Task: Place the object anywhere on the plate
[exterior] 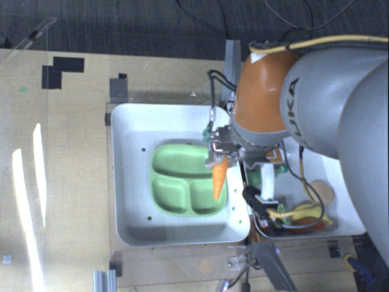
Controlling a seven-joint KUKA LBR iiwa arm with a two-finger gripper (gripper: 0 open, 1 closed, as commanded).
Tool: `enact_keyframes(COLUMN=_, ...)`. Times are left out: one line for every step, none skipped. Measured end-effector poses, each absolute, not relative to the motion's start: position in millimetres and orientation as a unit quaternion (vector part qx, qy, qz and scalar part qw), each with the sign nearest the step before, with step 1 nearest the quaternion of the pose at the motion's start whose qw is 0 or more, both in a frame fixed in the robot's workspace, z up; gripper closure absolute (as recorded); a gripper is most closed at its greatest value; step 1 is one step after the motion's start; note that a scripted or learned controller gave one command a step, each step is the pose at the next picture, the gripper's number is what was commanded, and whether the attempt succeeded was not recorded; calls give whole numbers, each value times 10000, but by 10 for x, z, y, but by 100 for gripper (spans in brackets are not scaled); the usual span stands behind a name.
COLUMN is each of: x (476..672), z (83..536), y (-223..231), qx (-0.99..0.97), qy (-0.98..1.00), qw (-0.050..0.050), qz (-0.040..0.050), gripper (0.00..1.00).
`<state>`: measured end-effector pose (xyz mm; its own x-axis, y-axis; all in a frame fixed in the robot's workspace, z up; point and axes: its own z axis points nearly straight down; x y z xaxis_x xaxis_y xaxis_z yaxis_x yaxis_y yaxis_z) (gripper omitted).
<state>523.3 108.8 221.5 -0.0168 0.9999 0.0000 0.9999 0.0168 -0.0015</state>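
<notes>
A green plate with three compartments lies in the left white bin. An orange carrot hangs point down over the plate's right edge, its thick top end between the fingers of my gripper. The gripper is shut on the carrot. The arm's orange band and grey wrist cover the area just right of it.
The right bin holds a banana, a green item, a round tan piece and something red under the banana. The big arm hides most of that bin. Black brackets sit on the bench at the upper left.
</notes>
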Motion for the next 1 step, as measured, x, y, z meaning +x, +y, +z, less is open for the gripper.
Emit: enact_keyframes(x=5234, z=2217, y=1084, qx=-7014, qy=-7127, qw=3, qz=3, gripper=0)
